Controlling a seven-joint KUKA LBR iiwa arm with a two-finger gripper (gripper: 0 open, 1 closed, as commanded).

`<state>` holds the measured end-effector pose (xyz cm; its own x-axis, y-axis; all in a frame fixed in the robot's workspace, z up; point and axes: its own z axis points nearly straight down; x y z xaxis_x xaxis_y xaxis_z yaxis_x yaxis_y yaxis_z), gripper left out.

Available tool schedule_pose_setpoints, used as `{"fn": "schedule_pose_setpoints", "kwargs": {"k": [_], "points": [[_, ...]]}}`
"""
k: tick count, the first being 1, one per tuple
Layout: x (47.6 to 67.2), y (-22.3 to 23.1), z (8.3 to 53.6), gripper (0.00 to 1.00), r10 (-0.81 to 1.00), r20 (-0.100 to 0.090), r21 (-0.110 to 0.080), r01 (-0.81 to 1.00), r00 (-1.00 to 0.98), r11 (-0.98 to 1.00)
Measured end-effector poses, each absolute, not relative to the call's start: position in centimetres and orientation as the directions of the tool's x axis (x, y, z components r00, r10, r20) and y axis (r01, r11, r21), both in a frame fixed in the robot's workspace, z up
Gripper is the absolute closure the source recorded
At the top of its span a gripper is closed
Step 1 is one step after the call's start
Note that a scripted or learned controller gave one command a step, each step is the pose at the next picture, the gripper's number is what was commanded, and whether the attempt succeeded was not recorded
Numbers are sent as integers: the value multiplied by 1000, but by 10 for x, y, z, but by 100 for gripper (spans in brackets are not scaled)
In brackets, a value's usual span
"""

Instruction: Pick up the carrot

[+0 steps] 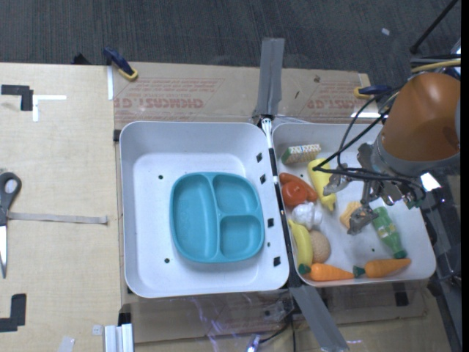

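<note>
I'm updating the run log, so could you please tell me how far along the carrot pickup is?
Early stage. Done: the arm has reached over the right bin, with the pincer hanging above its middle. In hand: nothing visible. Left: both carrots lie on the bin floor along the near wall, apart from the pincer, so the descent, the grasp and the lift all remain.

Two orange carrots lie flat along the near wall of the right bin. One carrot (330, 272) lies left; the other carrot (385, 267) lies right, their green ends facing each other.
</note>
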<state>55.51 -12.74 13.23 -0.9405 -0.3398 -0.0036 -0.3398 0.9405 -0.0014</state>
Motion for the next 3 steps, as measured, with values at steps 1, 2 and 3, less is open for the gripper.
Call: {"fn": "schedule_pose_setpoints", "kwargs": {"k": [1, 2, 3], "points": [[528, -163, 93, 0, -523, -4, -3, -523, -852, 852], [531, -162, 103, 100, -527, -9, -7, -527, -850, 850], [531, -162, 103, 0, -527, -9, -7, -527, -850, 850]]}}
